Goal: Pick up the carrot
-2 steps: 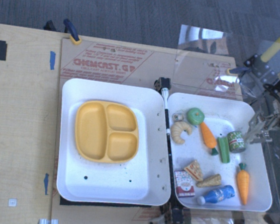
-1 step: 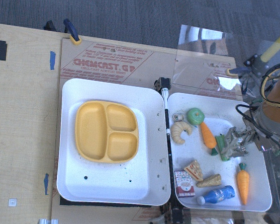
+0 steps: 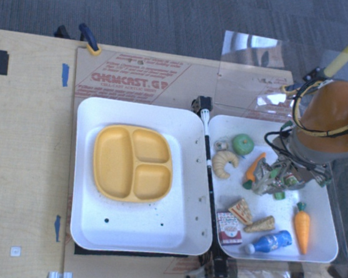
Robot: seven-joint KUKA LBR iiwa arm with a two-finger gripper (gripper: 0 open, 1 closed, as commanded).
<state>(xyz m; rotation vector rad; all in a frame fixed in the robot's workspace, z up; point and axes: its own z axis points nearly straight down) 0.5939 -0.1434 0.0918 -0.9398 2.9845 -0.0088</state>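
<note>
Two bins: shallow white trays set side by side on the tabletop (image 3: 22, 148), seen from above at a slant.
Left bin (image 3: 82, 218): carries a yellow divided plate (image 3: 134, 163) with three compartments, lying flat near the middle.
Right bin (image 3: 331, 246): crowded with toy food and small packages.
Arm: grey, its orange band (image 3: 331, 113) prominent at the upper right, reaching down over the right bin.
Hand (image 3: 275, 184): low over the middle of the right bin, among the clutter; whether the fingers stand apart or together cannot be told, as the wrist and cables hide them.
Carrot (image 3: 302, 228): orange with a green top, lying free on the bin floor near the right wall, tip toward the near edge, below and right of the hand and apart from it.
Second orange piece (image 3: 255, 166): a slimmer carrot-like stick, tilted, just left of the hand; contact with the hand cannot be told.
Green apple (image 3: 243, 144): near the far wall of the right bin.
Croissant (image 3: 224, 163): pale, curved, beside the bin's left wall, just below the apple.
Blue bottle (image 3: 271, 242): lying on its side near the front wall.
Red-and-white box (image 3: 229, 229): front left corner, beside the bottle.
Cracker-like wedge (image 3: 240, 211): just above the box.
Tan roll (image 3: 260, 224): between the wedge and the bottle.
</note>
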